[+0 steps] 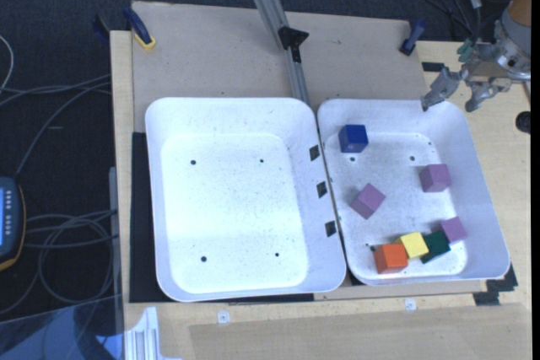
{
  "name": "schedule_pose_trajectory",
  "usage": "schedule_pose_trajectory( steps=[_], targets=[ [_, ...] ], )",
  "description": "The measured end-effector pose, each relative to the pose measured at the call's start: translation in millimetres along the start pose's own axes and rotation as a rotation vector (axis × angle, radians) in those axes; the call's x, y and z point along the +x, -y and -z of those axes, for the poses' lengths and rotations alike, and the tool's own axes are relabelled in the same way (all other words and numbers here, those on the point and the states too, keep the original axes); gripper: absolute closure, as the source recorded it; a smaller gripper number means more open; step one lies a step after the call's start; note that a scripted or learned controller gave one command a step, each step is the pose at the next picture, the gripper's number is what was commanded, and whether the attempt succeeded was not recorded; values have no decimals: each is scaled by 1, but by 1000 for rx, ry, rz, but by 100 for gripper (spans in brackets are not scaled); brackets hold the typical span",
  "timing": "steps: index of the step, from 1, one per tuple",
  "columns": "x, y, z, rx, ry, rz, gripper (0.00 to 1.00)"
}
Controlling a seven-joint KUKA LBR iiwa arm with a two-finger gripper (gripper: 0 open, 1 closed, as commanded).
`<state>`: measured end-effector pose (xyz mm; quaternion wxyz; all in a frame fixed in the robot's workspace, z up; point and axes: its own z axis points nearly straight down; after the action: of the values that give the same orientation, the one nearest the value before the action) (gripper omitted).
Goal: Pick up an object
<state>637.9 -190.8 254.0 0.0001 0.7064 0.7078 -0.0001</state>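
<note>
1. Wooden tabletop carried two white bins side by side, and the grey arm came in at the upper right edge of the view.
2. Left bin lay beside the right bin, which held every loose object.
3. At the right bin's upper right corner the hand hung above the rim, its two fingers spread apart with nothing between them.
4. Nearest that hand sat a purple cube, by the right wall of the bin and apart from the others.
5. A blue cube stood near the bin's upper left, and a second purple cube lay tilted near the middle.
6. Packed along the lower edge were an orange block, a yellow block, a green block and a small purple block, touching or nearly so.
7. Judged from this, the step in hand was the approach: no object had been chosen or grasped yet.
8. The next move called for travelling inward over the bin, lining the open fingers across one free-standing cube, then descending; the crowded lower row looked a poorer target, since neighbours would block the fingers.
</note>
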Motion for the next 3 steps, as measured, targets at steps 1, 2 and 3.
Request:
schedule_pose_trajectory(
  steps=[1, 2, 3],
  targets=[
    [0, 0, 0, 0, 1, 0, 0],
    [-4, -2, -43, 4, 0, -2, 0],
    [4, 4, -90, 5, -1, -2, 0]
  ],
)
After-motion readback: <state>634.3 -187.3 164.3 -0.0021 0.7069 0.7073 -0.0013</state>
